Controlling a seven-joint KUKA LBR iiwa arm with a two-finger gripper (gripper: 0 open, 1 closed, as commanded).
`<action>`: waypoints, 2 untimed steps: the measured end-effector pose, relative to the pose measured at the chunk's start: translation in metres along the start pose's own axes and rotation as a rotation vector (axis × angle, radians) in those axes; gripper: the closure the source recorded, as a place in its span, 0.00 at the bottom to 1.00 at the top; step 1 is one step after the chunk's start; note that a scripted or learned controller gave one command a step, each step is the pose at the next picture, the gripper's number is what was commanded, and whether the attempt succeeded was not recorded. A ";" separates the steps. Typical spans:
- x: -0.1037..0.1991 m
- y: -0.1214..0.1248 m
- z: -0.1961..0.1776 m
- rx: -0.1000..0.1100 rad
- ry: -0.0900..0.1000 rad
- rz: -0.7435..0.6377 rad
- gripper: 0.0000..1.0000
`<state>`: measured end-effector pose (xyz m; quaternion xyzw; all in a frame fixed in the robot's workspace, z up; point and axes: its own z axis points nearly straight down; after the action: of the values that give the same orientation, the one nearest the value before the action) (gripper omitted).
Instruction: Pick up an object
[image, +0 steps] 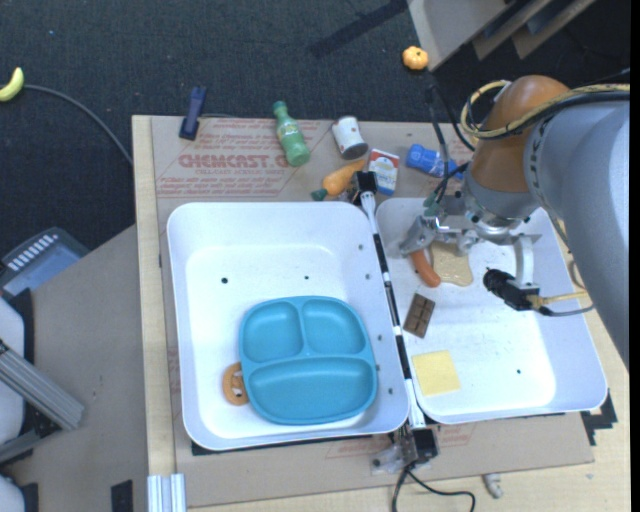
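My gripper (468, 243) hangs low over the far left part of the right bin (560, 385), on the grey arm with the orange band (522, 108). Directly beneath it lie an orange-red sausage (427, 268) and a tan flat slice (456, 270), partly covered by the gripper. Nothing is visibly held. Nearer the front of that bin are a brown chocolate bar (419, 315) and a yellow cheese square (436, 372). The left bin (200, 240) holds a blue divided plate (305, 358) and a small brown pretzel (234, 384) at the plate's left edge.
Behind the bins, on the cardboard, lie a green bottle (291, 135), a white can (349, 137), a carrot (340, 180), a small carton (383, 170), a blue toy (426, 158) and a blue marker (192, 112). A black divider (388, 290) separates the bins.
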<state>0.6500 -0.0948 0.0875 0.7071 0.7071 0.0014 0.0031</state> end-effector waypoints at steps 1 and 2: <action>-0.001 -0.010 0.000 0.000 0.000 -0.001 0.00; 0.003 -0.055 -0.001 -0.001 0.000 0.000 0.00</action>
<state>0.5954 -0.0922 0.0877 0.7072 0.7070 0.0017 0.0034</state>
